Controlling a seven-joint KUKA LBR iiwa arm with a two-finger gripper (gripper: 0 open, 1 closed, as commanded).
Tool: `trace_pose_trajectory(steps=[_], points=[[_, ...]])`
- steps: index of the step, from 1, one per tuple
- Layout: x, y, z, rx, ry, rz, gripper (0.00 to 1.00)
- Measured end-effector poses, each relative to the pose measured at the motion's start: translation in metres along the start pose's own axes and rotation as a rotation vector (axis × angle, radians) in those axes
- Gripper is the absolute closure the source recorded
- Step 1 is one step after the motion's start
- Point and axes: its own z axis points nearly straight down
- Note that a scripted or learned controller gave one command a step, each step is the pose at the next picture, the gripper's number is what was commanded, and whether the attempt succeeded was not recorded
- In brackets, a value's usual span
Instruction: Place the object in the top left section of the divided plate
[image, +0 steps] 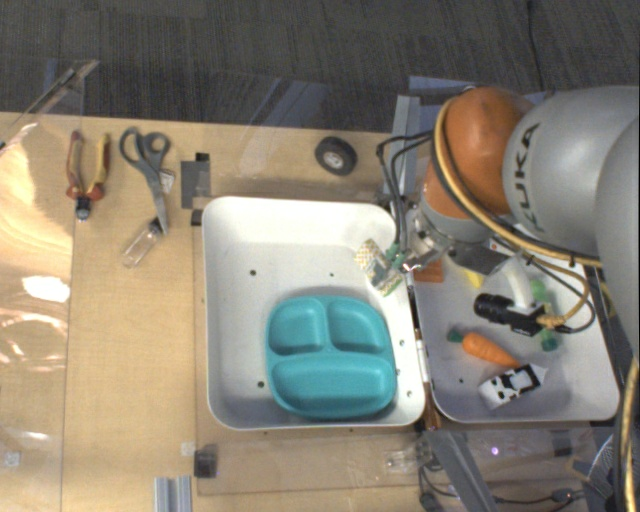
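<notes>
A teal divided plate (330, 358) lies in the left white bin (235, 300), with two small sections at its far side and one large section at its near side. All three sections look bare. My gripper (380, 266) hangs over the left bin's right rim, just above and right of the plate's top right corner. A small green speck shows at the gripper, but I cannot make out any object in it. An orange carrot (488, 348), a black-and-white toy car (512, 382) and a green piece (548, 340) lie in the right bin (590, 400).
The grey arm and its orange band cover the far part of the right bin. On the bench to the left lie scissors (150, 165), red-handled pliers (85, 172) and a small clear tube (142, 243). A black tape roll (336, 155) sits behind the left bin.
</notes>
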Motion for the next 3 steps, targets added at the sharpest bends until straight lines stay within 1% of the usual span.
trace_pose_trajectory(steps=[1,2,3], points=[[0.057,0.013,-0.008,0.0,0.001,-0.143,1.0],[0.099,0.025,-0.006,-0.001,0.001,-0.343,1.0],[0.098,0.025,-0.006,-0.001,0.001,-0.343,0.0]])
